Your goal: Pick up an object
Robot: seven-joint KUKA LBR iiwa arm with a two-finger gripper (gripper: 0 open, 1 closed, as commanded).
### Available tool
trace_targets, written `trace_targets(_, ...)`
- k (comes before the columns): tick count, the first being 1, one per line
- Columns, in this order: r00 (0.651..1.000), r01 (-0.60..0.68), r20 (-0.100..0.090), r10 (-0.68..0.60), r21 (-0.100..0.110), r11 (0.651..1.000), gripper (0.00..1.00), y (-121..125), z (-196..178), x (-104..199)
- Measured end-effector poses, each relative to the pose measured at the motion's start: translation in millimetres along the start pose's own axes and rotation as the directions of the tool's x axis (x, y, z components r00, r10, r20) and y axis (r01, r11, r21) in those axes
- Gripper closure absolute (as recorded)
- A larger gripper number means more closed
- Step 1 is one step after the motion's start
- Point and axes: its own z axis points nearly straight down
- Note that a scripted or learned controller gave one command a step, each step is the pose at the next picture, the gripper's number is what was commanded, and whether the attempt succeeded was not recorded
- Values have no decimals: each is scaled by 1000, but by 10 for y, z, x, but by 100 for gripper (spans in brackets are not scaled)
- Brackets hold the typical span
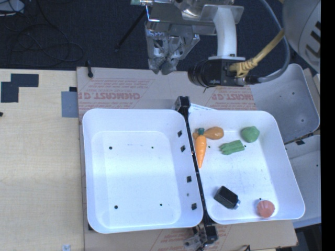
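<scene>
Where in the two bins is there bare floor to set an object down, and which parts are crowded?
The left bin has bare floor from wall to wall. In the right bin, the open patch is the middle, between the green piece above and the black block below. Crowded: the top strip with carrot, orange piece and green ball; the red ball takes the lower right corner.

claw (163, 67) above bins | carrot (200, 149), black block (226, 197) in right bin (285, 156)
</scene>
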Motion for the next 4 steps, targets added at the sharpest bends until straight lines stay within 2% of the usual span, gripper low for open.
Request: trace_targets(4,1000,3,8,-4,16,1000,100,-1,-361,11)
